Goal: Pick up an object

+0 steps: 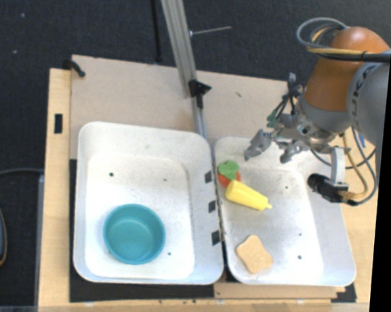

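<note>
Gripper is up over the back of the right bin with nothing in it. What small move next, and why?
Probably shift the gripper toward the camera and slightly left, stopping above the yellow object. Its fingers are spread with nothing between them, hanging near the right bin back rim. The yellow piece is the nearest object, though a green-and-red item touches its left end, so aim at its free right half.

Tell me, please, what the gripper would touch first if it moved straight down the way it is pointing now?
Probably the bare white floor of the right bin. The gripper hangs open above that bin's upper end, with nothing between its fingers. The yellow object and the green object lie lower-left of it, though depth is hard to judge here.
</note>
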Controlling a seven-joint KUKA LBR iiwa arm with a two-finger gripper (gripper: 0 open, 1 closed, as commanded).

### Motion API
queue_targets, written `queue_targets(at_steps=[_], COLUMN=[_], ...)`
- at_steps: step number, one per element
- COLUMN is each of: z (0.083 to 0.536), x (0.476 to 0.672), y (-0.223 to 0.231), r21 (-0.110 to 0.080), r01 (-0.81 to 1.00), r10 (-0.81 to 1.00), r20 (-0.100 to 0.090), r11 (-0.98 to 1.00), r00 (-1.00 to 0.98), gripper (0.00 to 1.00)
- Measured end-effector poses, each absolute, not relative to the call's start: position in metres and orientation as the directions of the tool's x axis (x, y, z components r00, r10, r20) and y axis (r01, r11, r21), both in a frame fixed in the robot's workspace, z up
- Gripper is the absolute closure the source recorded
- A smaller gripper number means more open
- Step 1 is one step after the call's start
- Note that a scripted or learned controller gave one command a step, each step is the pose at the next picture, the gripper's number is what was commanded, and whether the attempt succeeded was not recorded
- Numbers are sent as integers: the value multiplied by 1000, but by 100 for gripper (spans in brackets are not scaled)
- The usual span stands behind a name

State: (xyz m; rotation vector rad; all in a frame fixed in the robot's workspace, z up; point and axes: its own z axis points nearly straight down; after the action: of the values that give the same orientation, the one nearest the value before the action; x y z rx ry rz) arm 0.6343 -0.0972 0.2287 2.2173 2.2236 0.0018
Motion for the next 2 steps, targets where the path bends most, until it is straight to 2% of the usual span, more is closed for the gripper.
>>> queue_targets(at_steps=[1, 2], z=[229, 166], x=[634, 633], y=[-97, -96], r21=[2, -4], r01=[1000, 1000], r10=[1000, 1000], r20=[0, -1], r11=[2, 0], r00=[-2, 0], gripper=[0, 0])
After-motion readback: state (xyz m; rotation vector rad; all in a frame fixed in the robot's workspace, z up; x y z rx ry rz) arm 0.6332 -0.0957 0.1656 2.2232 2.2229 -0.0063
